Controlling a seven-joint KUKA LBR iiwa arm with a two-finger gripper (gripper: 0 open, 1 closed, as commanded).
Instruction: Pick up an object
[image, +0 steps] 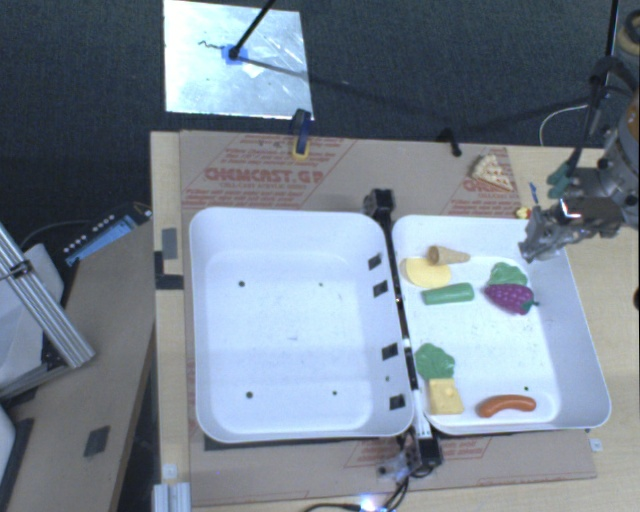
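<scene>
My gripper (537, 243) hovers over the right bin's (580, 330) far corner; cannot tell its state. Nothing visibly held. Nearest target: toy grape bunch (509, 296) with green leaf (506, 273), just below-left. Judgement: centre over the grapes, descend vertically, avoid the green pickle (447, 294) alongside.

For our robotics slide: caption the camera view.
Gripper hovers at right bin's far edge, near toy grapes.

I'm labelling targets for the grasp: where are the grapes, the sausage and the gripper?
grapes (509, 297), camera view, middle of the purple bunch.
sausage (506, 405), camera view, middle of its length.
gripper (534, 250), camera view, at its fingertips.
</scene>
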